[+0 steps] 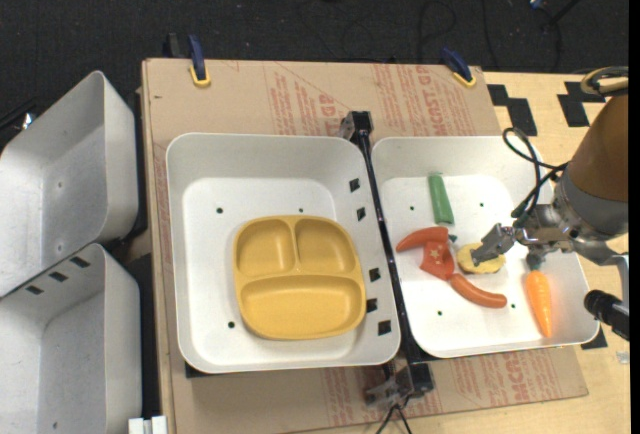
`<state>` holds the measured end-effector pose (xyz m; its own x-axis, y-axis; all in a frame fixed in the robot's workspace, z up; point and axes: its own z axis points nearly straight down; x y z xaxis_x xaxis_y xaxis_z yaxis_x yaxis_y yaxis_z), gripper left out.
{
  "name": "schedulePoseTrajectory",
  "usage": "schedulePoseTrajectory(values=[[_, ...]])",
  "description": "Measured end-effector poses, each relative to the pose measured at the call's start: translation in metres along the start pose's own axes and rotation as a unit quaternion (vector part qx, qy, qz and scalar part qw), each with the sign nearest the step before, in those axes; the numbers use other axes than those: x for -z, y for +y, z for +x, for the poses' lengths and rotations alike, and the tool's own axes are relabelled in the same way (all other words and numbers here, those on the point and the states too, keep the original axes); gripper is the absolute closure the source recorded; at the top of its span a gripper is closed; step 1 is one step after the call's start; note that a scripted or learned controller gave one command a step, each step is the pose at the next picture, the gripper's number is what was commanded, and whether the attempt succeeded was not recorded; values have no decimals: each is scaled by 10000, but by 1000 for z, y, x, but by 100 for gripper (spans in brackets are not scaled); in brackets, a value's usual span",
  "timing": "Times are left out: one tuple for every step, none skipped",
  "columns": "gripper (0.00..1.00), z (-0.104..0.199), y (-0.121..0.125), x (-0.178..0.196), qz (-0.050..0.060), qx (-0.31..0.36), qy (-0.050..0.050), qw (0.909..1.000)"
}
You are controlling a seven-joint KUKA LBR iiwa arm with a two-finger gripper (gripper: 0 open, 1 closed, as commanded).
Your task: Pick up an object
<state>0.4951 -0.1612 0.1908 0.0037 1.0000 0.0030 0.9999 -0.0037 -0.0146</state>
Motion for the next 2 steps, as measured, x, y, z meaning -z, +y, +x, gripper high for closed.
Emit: schedulePoseTrajectory(values=[[0,1,3,7,-67,21,-13,10000],[0,-9,0,-47,-53,8,-11,10000]])
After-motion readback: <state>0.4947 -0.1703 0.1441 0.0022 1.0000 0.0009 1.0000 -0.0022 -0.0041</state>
